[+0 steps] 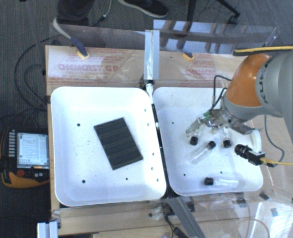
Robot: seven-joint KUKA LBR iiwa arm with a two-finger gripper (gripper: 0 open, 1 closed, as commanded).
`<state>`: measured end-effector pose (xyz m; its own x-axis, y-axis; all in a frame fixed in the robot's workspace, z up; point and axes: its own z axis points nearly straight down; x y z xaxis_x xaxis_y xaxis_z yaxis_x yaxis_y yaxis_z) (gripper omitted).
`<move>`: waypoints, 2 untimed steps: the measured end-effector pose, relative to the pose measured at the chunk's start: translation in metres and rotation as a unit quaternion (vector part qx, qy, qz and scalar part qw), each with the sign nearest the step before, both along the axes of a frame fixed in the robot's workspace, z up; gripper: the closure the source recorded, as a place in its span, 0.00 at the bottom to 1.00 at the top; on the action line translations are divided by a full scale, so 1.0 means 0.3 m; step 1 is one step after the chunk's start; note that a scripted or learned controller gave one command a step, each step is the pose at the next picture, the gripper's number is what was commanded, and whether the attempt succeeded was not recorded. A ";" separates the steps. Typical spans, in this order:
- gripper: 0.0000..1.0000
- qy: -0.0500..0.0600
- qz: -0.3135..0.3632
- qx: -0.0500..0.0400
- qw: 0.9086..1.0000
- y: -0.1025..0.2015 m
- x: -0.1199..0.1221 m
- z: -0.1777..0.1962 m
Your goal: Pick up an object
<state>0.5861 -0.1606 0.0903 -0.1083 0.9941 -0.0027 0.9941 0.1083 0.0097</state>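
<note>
On the floor, left of the counter (99, 67), we note a handheld controller (25, 155) with a lit screen.

The left bin (67, 108) holds one item: a dark ribbed pad (118, 143). It lies flat near the bin's middle, turned at a slant to the walls and touching none of them.

The right bin (174, 108) sits against the left bin along a shared middle edge and holds four small clear vials with black caps.
- The leftmost vial (192, 140) shows as little more than its cap, just below the pincer's left tip.
- The slanted vial (203, 151) lies just beside it on its side, cap pointing up and to the right.
- The third vial (226, 143) is near these two, a little further right, and we see mostly its cap.
- The lone vial (221, 182) lies on its side near the bin's lower wall, cap to the left, well apart from the other three.

The pincer (206, 125) hangs low over the cluster of three vials, in the upper right part of the right bin. We cannot tell whether it is spread or pressed together, and we see nothing pinched in it.

The grey arm with its orange band (246, 83) reaches in from the right.
</note>
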 end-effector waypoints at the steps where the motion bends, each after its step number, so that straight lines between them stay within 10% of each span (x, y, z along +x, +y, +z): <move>1: 1.00 -0.002 0.000 -0.001 1.000 -0.002 0.003 0.035; 2: 1.00 0.006 -0.015 0.001 1.000 0.238 0.074 0.310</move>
